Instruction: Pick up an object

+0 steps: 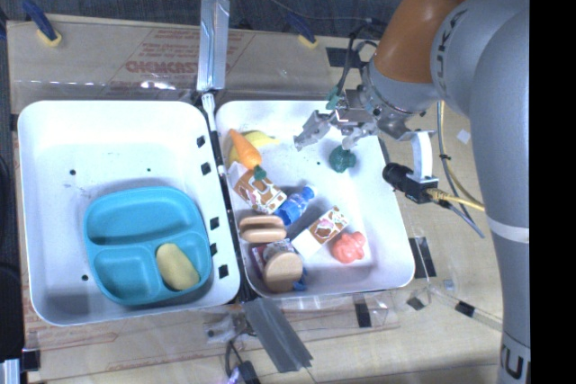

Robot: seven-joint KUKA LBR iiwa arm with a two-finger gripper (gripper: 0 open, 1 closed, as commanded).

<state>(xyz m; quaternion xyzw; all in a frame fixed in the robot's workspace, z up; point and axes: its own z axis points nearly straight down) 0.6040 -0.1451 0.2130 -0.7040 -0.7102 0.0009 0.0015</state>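
A large grey arm with an orange band is reaching in from the right, over the far part of the right bin. Two white bins are sitting side by side on the bench; the left bin is holding a blue divided tray with a yellowish potato-like item lying in its near right compartment.

The right bin is carrying a crowd of small items along its left and near sides: a carrot touching a banana, a patterned carton, a blue bottle, a hot dog bun, a round bun, a second carton and a red strawberry-like toy.

The gripper is hovering with its fingers spread apart, clamping nothing. Just beside it, toward the near right, a small teal object is lying alone on bare bin floor, well apart from the clutter; its exact shape is hard to make out.

That lone object looks the easiest target. To grasp it well, the arm is likely needing to centre the spread fingers over it, descend straight, and close only once they are straddling it.
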